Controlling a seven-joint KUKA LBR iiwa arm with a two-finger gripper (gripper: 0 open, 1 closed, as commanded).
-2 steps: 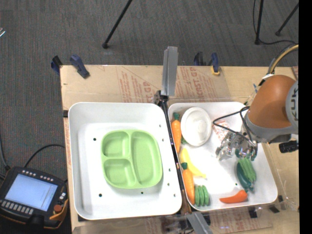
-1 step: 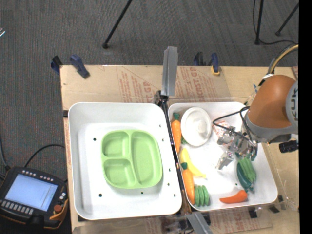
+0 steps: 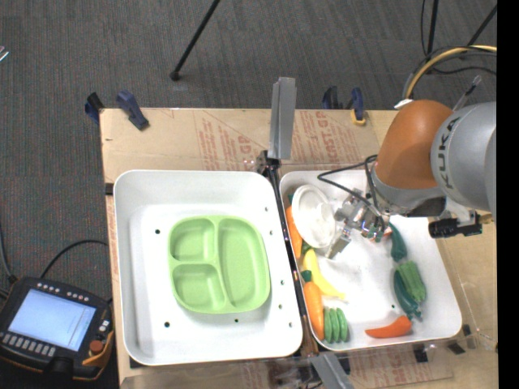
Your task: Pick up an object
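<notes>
**Hovering over the right bin, eyeing the bowl**

So my gripper (image 3: 347,232) is low in the right bin (image 3: 442,254), at the right-hand edge of the white bowl (image 3: 312,215) in the bin's upper left corner. One finger (image 3: 338,244) shows slanting down past the bowl's lower right side. Whether my fingers are apart or together, honestly can't tell from up here, too much wrist clutter. Nothing visibly between them.

The bowl looks like hard plastic to me: light, stiff, probably slick. My guess is the rim is the only sane place to pinch, one finger inside and one outside, since the body looks too wide to span. It lies tipped toward the bin wall, so it may skid or roll when nudged.

Other options nearby: a yellow banana (image 3: 319,275) just below the bowl, two carrots (image 3: 313,306) along the left wall, a green pepper (image 3: 409,283) on the right and a red chili (image 3: 391,328) near the bottom. Toy food, probably light and smooth; grabbing across the narrow middle seems safest.

The left bin (image 3: 134,217) holds a green tray (image 3: 219,264).
</notes>
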